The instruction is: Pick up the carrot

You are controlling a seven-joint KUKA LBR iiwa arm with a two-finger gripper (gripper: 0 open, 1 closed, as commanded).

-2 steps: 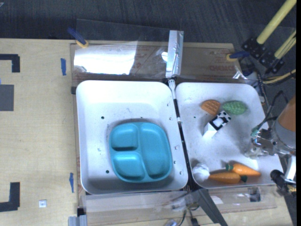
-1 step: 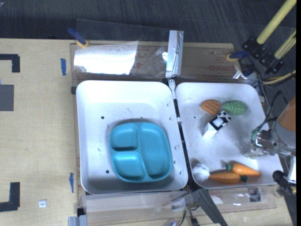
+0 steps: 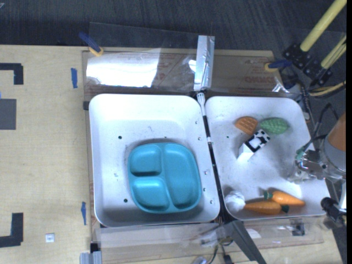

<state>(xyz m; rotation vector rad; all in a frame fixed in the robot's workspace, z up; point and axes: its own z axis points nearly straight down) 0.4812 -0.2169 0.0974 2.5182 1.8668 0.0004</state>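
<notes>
Orange, the carrot (image 3: 287, 197) lies along the near wall of the right bin (image 3: 220, 147), touching a second orange vegetable (image 3: 262, 206); I count two. My gripper (image 3: 309, 165) hangs just above it by the right rim, likely lining up; whether it is parted I cannot tell. One blue divided plate (image 3: 164, 176) sits in the left bin (image 3: 104, 147).
</notes>
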